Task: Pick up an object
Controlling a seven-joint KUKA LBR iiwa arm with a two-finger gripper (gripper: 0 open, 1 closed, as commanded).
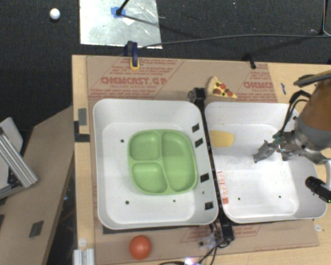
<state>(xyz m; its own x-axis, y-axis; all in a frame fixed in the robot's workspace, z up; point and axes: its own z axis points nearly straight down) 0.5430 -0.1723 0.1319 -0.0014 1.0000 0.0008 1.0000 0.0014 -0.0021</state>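
The gripper [263, 152] hangs over the right bin [265, 203]; whether it's wide or narrow, I cannot tell. Best to shift toward the bin's left edge, centring over the yellow piece [222, 139] before descending.

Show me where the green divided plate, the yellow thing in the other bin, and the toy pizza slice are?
Green divided plate [162, 162]: camera view, on its central ridge.
Yellow thing [222, 139]: camera view, on its flat middle.
Toy pizza slice [220, 88]: camera view, on its topped face.
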